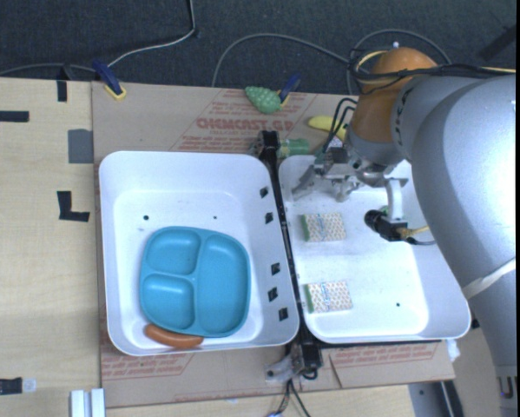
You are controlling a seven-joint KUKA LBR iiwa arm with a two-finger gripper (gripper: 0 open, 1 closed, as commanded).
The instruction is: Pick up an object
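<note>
A: Where's the gripper seen?
B: Over the right bin, approx. 11 o'clock corner, just inside the divider. Grey arm is seen entering from 3 o'clock, orange band above the wrist.
A: Fingers?
B: Seen slightly apart; nothing is seen between them.
A: Objs in that bin?
B: Two patterned sponge pads. Upper pad is located just below the gripper, not touched by it. Lower pad is placed toward 6 o'clock, well apart from the first.
A: Left bin?
B: A blue divided plate is laid at approx. 5 o'clock; an orange sausage-like item is tucked vs. the plate's 6 o'clock edge, touching the bin wall.
A: Outside the bins?
B: A green item is noted on the counter at 12 o'clock.
</note>
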